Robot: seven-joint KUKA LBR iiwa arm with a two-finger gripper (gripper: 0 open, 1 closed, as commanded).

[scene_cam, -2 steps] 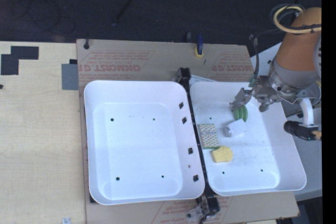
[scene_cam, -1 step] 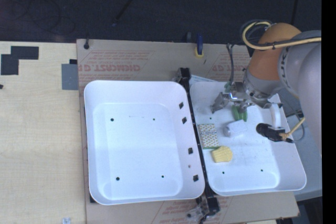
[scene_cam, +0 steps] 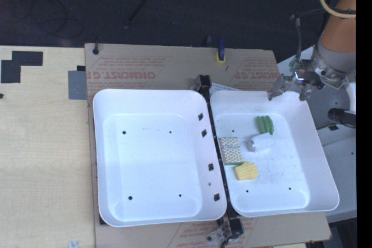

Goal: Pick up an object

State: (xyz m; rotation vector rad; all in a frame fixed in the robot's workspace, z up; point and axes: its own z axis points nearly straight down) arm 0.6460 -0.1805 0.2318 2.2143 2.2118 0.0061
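Note:
The right bin [scene_cam: 314, 183] holds several small objects. A green ridged piece [scene_cam: 265, 124] lies toward its far side, and a small white and grey piece [scene_cam: 260, 142] sits just in front of it. A patterned flat packet [scene_cam: 231, 149] rests near the bin's left wall, with a yellow block [scene_cam: 246, 171] in front of that. My gripper [scene_cam: 288, 94] hangs over the far right rim of the right bin, above and behind the green piece. Its fingers stand apart with nothing between them.
The left bin [scene_cam: 107, 125] stands beside the right one, a black divider with clips [scene_cam: 210, 148] running between them. Both rest on a cardboard sheet [scene_cam: 174, 67]. The light wooden bench top [scene_cam: 40, 154] lies to the left.

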